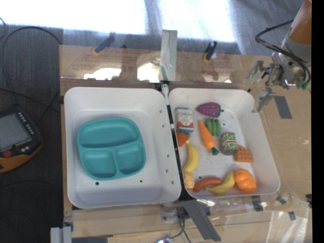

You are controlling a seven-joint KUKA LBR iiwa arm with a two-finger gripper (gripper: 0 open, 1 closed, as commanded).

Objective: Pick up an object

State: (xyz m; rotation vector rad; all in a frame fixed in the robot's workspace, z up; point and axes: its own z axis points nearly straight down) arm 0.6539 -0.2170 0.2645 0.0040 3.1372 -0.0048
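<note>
So the arm's two-finger metal gripper is parked up past the far right corner of the right-hand shallow white bin, fingers spread apart with nothing between them. My guess is it's staying clear so the camera sees the pile. All the toy food sits in that bin: a purple plastic grape bunch, an orange carrot, a yellow banana. The left white bin just has a teal divided plate.

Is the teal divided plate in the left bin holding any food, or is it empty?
Empty. The teal divided plate shows bare teal in all three compartments; the toy food lies in the right bin.
</note>
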